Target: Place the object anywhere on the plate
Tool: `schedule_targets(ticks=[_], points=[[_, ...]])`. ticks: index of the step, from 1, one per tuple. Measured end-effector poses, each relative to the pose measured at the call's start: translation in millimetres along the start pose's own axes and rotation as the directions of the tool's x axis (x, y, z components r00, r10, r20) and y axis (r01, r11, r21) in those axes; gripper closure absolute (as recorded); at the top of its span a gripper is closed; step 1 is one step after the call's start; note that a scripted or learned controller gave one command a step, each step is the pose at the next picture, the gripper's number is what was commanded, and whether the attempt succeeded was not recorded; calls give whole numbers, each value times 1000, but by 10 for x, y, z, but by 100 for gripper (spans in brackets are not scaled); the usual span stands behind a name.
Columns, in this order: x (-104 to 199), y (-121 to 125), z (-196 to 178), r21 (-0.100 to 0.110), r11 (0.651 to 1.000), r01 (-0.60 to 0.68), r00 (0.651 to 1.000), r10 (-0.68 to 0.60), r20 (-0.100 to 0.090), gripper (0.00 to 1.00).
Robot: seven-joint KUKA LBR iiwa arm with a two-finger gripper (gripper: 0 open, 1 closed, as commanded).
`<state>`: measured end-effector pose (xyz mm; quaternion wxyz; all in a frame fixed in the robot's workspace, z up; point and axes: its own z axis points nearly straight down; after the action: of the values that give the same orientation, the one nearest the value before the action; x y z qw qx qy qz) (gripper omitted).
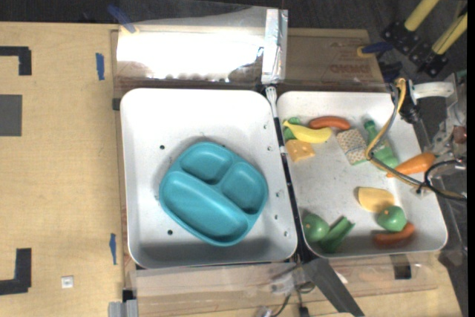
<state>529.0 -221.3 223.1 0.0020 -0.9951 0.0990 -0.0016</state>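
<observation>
The teal plastic plate with 3 compartments lies tilted in the middle of the left shallow white bin, with nothing on it. The right white bin holds the toy food: a yellow banana touching a red-orange sausage near the far-left corner, a tan cracker wedge just below them, a beige patterned block, an orange carrot at the right rim, a yellow wedge beside a round green fruit, a red piece along the near rim, and 2 green vegetables at the near-left. I cannot tell the state of the pincer. Both bins sit on the cardboard-covered desk
</observation>
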Motion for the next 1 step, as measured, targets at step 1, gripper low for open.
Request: schedule_targets(ticks=[1], points=[[-322, 62, 355, 0, 999, -47, 999, 47, 8, 100]])
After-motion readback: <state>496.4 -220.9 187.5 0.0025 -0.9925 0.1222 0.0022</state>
